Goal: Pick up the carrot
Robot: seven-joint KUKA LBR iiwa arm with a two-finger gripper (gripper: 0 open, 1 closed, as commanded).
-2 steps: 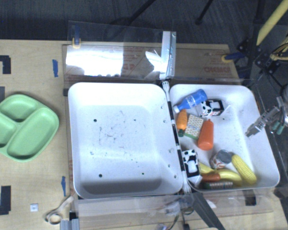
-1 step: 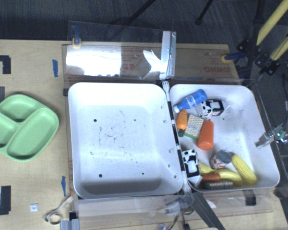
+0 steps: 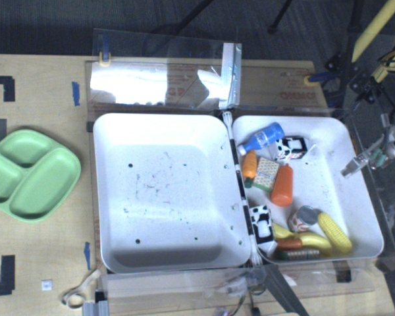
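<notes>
The carrot [image 3: 283, 184], an orange tapered piece, lies near the middle of the right bin [image 3: 355, 203], beside a tan waffle-like square [image 3: 266, 173]. A smaller orange item [image 3: 249, 166] sits just left of that square by the bin's divider wall. My gripper [image 3: 359, 164] hangs at the right bin's right rim, well to the right of the carrot and apart from it. Nothing shows between its tips, which are small and blurred.
The right bin also holds a blue bottle [image 3: 264, 137], a black-and-white item [image 3: 291, 148], a can [image 3: 306, 217], corn [image 3: 334, 232], a banana [image 3: 305, 240] and a red sausage [image 3: 288, 245]. The left bin [image 3: 164, 183] is bare. A green divided plate [image 3: 30, 174] rests at far left.
</notes>
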